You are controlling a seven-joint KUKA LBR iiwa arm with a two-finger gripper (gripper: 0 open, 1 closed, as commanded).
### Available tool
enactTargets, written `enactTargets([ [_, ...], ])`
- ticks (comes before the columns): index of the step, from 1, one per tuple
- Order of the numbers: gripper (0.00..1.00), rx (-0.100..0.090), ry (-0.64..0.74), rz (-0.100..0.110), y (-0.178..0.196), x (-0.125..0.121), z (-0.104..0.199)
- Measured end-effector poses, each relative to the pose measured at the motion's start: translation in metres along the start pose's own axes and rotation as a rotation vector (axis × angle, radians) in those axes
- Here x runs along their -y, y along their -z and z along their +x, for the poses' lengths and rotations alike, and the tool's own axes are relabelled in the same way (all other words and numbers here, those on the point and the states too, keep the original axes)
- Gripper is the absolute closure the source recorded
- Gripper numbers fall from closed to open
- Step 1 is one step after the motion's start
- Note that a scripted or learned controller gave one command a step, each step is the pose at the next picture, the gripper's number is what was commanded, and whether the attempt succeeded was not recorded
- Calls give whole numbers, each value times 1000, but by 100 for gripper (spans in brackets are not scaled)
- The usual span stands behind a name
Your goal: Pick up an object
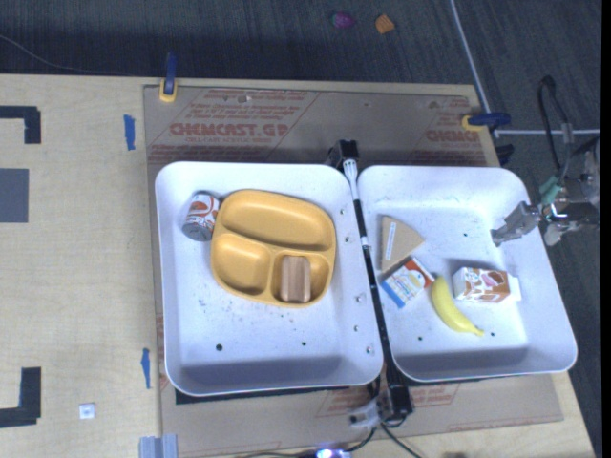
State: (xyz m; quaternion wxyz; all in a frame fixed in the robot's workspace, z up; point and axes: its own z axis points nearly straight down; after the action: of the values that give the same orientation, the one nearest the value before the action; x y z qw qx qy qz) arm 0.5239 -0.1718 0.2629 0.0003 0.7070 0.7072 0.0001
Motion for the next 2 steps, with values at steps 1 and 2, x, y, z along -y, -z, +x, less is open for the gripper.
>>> enactTargets([
  [1, 0, 1, 0, -2, -120, -12, 25],
  [2, 0, 1, -1, -1, -135, -15, 32],
])
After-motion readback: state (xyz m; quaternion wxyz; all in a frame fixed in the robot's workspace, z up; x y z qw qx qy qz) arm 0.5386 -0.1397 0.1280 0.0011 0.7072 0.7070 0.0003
